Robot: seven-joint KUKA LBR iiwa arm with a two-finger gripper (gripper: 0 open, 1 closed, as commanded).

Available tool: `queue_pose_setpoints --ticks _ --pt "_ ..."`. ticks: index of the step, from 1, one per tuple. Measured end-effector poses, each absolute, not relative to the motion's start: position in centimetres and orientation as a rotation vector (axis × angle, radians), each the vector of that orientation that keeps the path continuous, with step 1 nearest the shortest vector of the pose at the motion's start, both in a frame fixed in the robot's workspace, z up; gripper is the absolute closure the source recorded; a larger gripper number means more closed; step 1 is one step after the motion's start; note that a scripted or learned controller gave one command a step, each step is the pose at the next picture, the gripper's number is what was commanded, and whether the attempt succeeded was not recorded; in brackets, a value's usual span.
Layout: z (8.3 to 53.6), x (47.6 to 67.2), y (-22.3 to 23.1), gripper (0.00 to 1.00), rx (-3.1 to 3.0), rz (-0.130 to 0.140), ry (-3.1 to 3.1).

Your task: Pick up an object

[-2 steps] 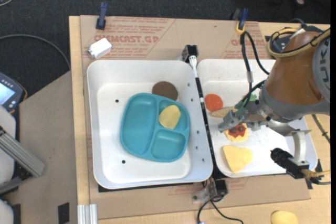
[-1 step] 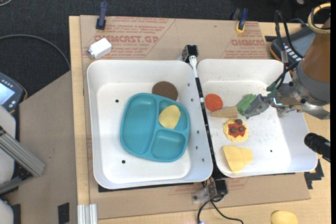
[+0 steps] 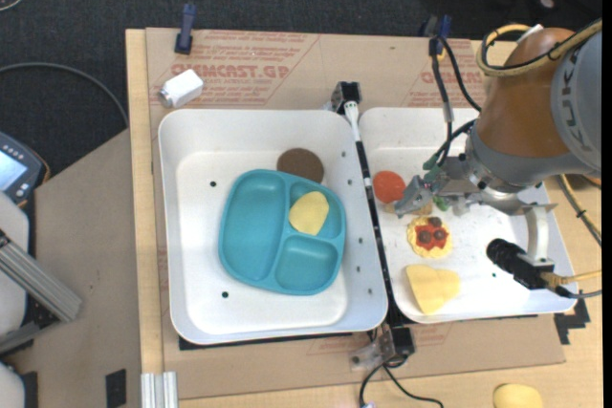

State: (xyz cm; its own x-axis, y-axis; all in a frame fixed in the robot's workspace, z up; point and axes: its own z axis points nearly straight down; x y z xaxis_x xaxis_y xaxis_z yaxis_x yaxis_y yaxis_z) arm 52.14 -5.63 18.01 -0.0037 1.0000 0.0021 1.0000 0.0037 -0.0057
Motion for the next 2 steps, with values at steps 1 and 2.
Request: queue_pose_setpoints --ticks 1,2 --pt "8.0 55.9 -11.1 0.00 -2.226 0.005 -2.215" --pt "8.9 49.0 -9.5 0.00 -2.219 0.005 -2.213"
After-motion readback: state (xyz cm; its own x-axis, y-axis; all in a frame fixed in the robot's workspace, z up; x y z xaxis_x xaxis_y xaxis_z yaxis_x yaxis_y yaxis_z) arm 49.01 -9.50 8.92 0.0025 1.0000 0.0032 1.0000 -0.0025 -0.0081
